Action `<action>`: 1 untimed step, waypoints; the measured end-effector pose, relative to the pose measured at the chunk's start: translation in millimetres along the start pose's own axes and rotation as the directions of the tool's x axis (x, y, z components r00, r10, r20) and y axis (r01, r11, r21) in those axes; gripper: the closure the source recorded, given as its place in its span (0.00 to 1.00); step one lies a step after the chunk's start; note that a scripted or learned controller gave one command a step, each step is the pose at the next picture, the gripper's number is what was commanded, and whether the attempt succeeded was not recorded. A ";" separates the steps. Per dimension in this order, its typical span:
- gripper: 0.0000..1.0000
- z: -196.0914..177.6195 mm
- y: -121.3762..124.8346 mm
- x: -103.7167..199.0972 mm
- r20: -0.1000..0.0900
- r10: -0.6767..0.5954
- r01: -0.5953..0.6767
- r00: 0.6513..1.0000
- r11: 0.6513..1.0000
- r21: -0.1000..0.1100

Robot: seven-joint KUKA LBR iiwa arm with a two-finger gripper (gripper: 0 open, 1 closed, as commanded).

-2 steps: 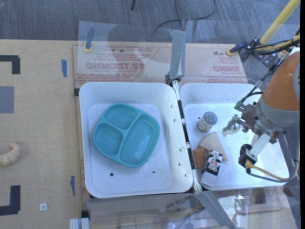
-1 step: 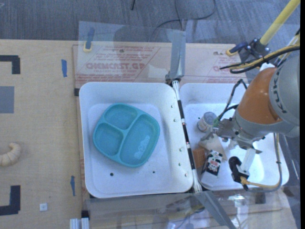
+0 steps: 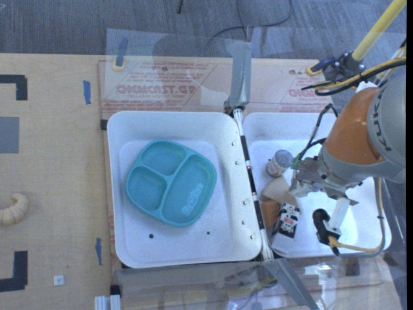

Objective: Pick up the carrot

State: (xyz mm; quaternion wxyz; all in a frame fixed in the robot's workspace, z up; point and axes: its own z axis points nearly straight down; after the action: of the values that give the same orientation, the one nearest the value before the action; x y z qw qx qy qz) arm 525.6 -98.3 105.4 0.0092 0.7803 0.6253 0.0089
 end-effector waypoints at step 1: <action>1.00 -79.2 -30.1 68.6 0.006 0.116 -0.116 0.993 0.993 0.027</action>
State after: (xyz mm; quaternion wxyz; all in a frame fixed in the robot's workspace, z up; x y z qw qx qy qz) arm 509.2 -24.6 184.0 -0.0007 0.8153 0.5791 -0.0007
